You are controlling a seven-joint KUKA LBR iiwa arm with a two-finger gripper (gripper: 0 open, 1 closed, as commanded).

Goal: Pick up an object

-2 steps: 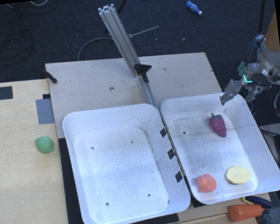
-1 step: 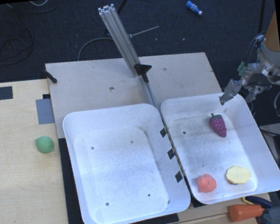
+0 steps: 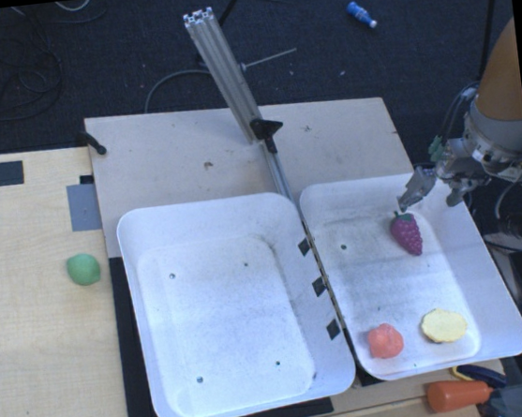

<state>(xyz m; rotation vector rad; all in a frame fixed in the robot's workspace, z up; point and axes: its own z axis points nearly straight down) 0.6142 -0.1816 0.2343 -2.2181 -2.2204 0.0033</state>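
Note:
In the right bin (image 3: pixel 501 315) lie three objects. A purple, berry-shaped piece (image 3: pixel 408 234) sits near the bin's far right side. A red-orange lump (image 3: pixel 385 340) and a yellow lump (image 3: pixel 443 326) rest by the near edge. My gripper (image 3: pixel 428 199) hangs over the bin's far right rim, just above and to the right of the purple piece. It is open, with nothing between its fingers. One fingertip (image 3: pixel 404 202) is close to the top of the purple piece.
The left bin (image 3: pixel 132 237) adjoins the right one, with black clips along the shared edge. A green ball (image 3: pixel 83 269) lies on the wooden bench to the left. An orange tool (image 3: pixel 458 394) lies in front of the right bin. A slanted aluminium post (image 3: pixel 225 66) stands behind the bins.

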